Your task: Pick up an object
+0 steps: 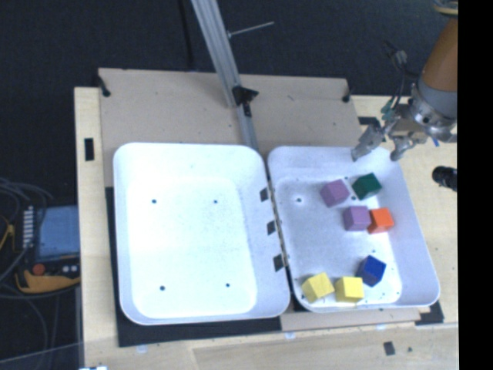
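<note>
Camera view: claw [380,147] spread wide, holding nothing, poised over right bin [420,245] at far rim. Nearest target: green block [367,185], lying just below claw toward near side, beside purple block [334,193].

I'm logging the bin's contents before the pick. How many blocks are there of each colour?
Purple blocks: 2
Yellow blocks: 2
Green block: 1
Orange block: 1
Blue block: 1
Total: 7
</note>
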Robot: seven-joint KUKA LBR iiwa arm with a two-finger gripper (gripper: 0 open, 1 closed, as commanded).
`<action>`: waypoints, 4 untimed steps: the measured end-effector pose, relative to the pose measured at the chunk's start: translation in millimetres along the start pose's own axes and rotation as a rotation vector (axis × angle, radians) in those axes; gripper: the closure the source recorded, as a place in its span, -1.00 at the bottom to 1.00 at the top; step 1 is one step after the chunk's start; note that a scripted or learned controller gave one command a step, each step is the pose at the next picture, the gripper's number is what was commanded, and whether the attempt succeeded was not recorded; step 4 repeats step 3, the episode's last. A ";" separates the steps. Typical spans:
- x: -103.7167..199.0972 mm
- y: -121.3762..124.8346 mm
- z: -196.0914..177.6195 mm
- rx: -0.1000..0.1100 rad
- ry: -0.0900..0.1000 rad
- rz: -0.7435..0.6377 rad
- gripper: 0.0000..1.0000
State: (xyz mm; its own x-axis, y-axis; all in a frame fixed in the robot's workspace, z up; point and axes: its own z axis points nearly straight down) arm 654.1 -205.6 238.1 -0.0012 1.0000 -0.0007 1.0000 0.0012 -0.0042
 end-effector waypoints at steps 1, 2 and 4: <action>-4.4 3.5 61.6 0.000 0.000 0.000 -1.00; -5.5 3.8 101.4 -0.006 -0.002 0.000 -1.00; -6.8 5.0 87.8 -0.012 -0.004 0.000 1.00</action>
